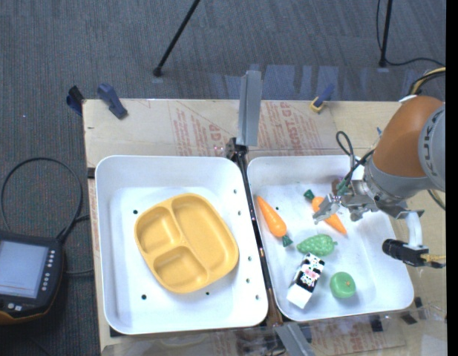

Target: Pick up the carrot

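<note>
Two carrots lie in the right bin. One carrot rests free on the bin floor near the left wall, set at a slant, orange body toward the upper left, green tip toward the lower right. A second, smaller carrot lies further right, directly at the tool, its green top pointing to the upper left.

The tool is down low in the bin over the smaller carrot, with metal fingertips at the carrot's upper side. Whether the fingers are spread or pressed together cannot be told, nor whether the carrot sits between them.

The arm enters from the right, its orange band above the wrist, the grey wrist angled down and left toward the bin floor. A black cable loops above the wrist.

Other contents of the right bin: a green leafy toy just below the smaller carrot and just beside the free carrot's green tip; a black-and-white carton lying tilted below that; a round green item just right of the carton.

The left bin holds a yellow divided plate with three compartments. Both bins stand on the table. A control pendant sits on the floor at the left.
</note>
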